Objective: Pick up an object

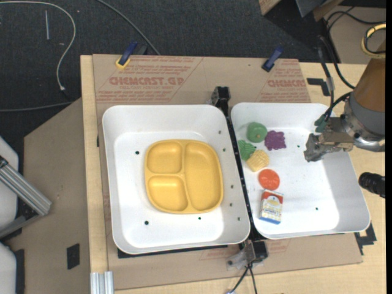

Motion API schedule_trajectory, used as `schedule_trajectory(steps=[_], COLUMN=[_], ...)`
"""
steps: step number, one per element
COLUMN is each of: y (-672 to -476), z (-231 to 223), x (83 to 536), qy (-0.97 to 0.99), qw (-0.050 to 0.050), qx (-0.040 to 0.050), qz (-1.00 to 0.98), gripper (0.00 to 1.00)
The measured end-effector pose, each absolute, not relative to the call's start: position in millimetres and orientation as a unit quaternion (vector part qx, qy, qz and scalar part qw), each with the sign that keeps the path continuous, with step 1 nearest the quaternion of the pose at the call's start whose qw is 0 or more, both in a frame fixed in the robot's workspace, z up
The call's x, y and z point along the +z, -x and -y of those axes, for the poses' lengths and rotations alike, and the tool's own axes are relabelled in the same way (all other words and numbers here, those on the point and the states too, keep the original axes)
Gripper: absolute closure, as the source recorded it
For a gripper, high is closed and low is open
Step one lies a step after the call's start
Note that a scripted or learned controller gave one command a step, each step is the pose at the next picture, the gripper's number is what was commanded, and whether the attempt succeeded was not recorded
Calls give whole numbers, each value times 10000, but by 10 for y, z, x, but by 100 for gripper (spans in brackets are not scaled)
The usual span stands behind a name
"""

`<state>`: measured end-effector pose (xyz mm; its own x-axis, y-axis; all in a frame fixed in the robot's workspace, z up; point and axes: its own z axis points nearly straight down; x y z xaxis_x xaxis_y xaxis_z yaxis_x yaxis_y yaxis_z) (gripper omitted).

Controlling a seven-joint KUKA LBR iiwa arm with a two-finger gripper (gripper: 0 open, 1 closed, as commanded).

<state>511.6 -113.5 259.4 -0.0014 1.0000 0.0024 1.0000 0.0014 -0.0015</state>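
Jaws [313,152] hang over the right bin [343,222], at its upper right part, the arm [370,103] coming in from the right edge. Cannot tell how far the jaws stand open; nothing shows between them. The objects lie in a cluster to the left of the jaws, along the bin's left side, all apart from them. Nearest is the purple grape bunch [275,141], left of the jaws and slightly higher. Beyond it, further left, the round green piece [256,131], with a smaller green leafy piece [245,149] below that. The pale yellow corn-like piece [258,160] sits left and just below jaw level. The orange-red round piece [269,179] lies lower left, and the small red-and-white carton [271,206] lower still. Left bin [122,164] carries a yellow divided plate [184,176], well apart from the jaws. Tabletop [184,78] underneath is brown board.
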Motion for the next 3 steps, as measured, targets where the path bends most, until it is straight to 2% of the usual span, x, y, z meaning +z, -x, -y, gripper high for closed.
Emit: schedule_trajectory(steps=[1, 2, 3], y=[-5246, -5245, -5360], z=[647, 153, -339], x=[2623, 2486, 2525], qy=[7047, 7049, 7051], qw=[1, 24, -1], qx=[-12, 2, -10], qz=[7095, 7093, 7091], gripper=[100, 100, 100])
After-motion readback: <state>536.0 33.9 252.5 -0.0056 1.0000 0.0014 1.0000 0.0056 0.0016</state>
